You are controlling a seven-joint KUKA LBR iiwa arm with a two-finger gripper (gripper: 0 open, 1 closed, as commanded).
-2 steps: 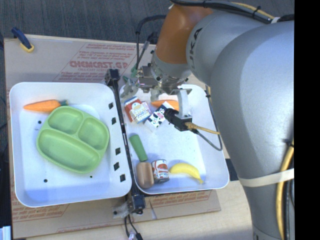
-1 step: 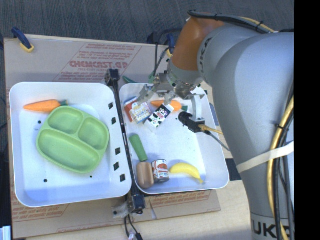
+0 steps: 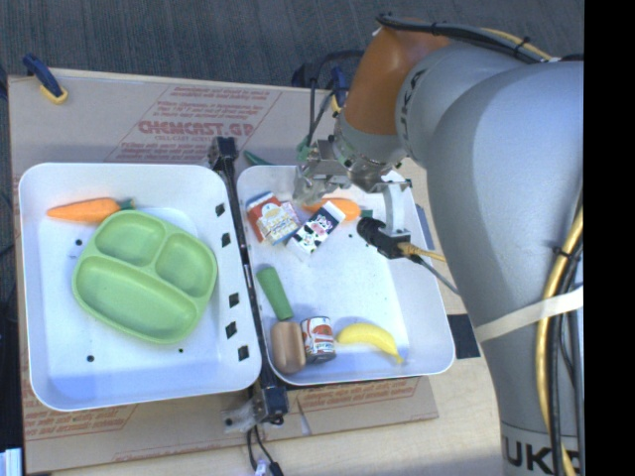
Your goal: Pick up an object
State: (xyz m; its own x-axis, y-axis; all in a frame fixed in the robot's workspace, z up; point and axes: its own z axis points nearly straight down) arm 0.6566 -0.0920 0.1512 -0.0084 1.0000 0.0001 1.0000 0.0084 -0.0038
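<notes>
A dark grey carpeted floor (image 3: pixel 149 18) lies behind the bench, and a sheet of brown cardboard (image 3: pixel 189 117) with red print covers the bench top under two shallow white bins. A blue clamp (image 3: pixel 45 77) grips the cardboard's far left corner. The left bin (image 3: pixel 40 296) holds a green divided plate (image 3: pixel 146 274) near its middle and an orange carrot (image 3: pixel 84 209) lying just beyond the plate, close to the far wall. The right bin (image 3: pixel 417 310) sits beside it, the two joined along a black hinge strip (image 3: pixel 233 256).

The big grey arm (image 3: pixel 506 186) fills the right side, its orange band (image 3: pixel 382 77) bending down to the wrist over the far end of the right bin. The gripper (image 3: pixel 316 181) hangs low there, right above a small cluster of things: a red and white carton (image 3: pixel 273 216), a black and white cow-patterned carton (image 3: pixel 316 231) and an orange piece (image 3: pixel 340 208) next to it. Whether the gripper is open or closed on anything cannot be told from this angle.

Nearer the front of that bin lie a green-handled brush with a wooden head (image 3: pixel 280 320), a small red can (image 3: pixel 318 337) touching it, and a yellow banana (image 3: pixel 369 340) just beside the can.
</notes>
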